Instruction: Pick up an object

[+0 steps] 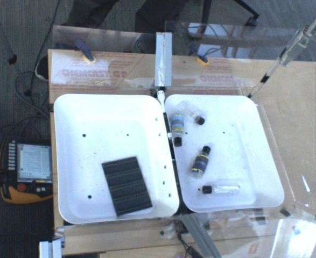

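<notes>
1. Bins sit side by side on the worktop (292, 106), their inner rims touching along the middle.
2. Left bin (77, 117) holds a dark ribbed block (126, 185), lying flat near the front wall, slightly turned.
3. Right bin (254, 160) holds four small bottles.
4. Near its left rim lies a bottle with a blue label (176, 128), running lengthwise along the rim with its dark cap toward the front.
5. Just beside that one, toward the back, lies a clear bottle with a black cap (191, 113); the cap points to the right.
6. Around the middle of the right bin lies a dark bottle with a yellow and blue label (200, 160), tilted, cap toward the back.
7. Closer to the front wall lies a clear tube with a black cap (220, 188), on its side, cap pointing left, apart from the dark bottle.
8. A metal bar (163, 61) stands at the back, above the line where the bins meet.
9. A pendant with a screen (27, 170) lies on the floor to the left of the worktop.
10. As for the pincer, I cannot tell whether it is wide or narrow.
</notes>
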{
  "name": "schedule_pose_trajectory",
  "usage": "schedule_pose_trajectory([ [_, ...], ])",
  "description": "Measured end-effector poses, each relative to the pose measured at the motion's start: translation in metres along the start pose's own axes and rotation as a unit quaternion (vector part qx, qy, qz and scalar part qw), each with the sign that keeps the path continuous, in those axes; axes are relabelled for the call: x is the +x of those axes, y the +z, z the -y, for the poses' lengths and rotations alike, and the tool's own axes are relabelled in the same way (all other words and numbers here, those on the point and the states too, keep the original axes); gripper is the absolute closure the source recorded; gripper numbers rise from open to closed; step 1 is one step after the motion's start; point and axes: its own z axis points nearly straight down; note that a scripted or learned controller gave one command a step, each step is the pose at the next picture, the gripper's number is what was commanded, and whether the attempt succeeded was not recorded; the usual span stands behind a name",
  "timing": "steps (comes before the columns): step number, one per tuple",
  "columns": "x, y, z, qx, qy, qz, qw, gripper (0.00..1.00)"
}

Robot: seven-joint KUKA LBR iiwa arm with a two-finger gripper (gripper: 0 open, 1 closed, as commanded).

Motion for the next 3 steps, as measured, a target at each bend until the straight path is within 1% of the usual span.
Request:
schedule_pose_trajectory([
  [1,0.000,0.000,0.000,0.000,0.000,0.000,1.0000,0.00],
  [2,-0.001,-0.010,-0.001,0.000,0.000,0.002,1.0000,1.00],
  [3,-0.001,-0.010,-0.001,0.000,0.000,0.002,1.0000,0.00],
])
